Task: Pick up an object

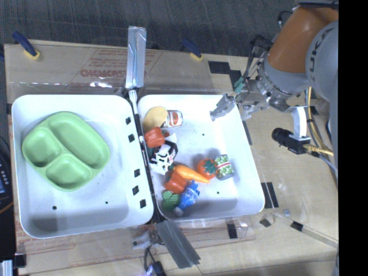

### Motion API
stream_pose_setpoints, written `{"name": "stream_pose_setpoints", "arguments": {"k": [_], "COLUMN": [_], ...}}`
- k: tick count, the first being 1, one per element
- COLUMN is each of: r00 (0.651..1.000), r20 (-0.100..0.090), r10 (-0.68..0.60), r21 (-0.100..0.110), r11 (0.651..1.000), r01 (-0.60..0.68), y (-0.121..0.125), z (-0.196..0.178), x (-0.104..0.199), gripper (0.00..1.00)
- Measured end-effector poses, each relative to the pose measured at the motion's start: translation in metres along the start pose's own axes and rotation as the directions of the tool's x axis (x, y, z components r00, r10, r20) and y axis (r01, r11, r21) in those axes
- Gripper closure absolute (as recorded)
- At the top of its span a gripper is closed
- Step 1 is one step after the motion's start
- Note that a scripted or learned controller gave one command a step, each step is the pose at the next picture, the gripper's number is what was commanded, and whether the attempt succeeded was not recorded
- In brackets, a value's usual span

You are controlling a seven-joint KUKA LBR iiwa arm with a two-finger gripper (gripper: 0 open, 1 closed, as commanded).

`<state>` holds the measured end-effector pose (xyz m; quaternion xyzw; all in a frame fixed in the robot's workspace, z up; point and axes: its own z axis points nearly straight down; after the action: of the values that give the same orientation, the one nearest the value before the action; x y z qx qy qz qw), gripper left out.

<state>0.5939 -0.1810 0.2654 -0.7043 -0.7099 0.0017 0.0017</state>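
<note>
My gripper is above the right shallow white plastic bin's upper edge; can't tell its state. One smooth orange toy carrot lies mid-bin amid small toys.

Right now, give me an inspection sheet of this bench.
Surface: bench bearing two white bins, left bin and right bin.
Job's things: toys heaped in the right bin, among them a carrot, a cow and a blue toy.
Clutter: green tray in the left bin.
Gripper: gripper over the right bin's far right corner, holding nothing.
Cables: cable beside the arm.
Surroundings: blue clamps at the far edge.
</note>
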Motion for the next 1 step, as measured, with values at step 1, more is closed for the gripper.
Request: {"name": "stream_pose_setpoints", "arguments": {"k": [1], "r00": [0.999], "r20": [-0.002], "r10": [0.040], "r21": [0.005], "r11": [0.999], "r01": [-0.040], "y": [-0.0258], "z": [0.1452], "x": [-0.0251], "gripper": [0.00]}}
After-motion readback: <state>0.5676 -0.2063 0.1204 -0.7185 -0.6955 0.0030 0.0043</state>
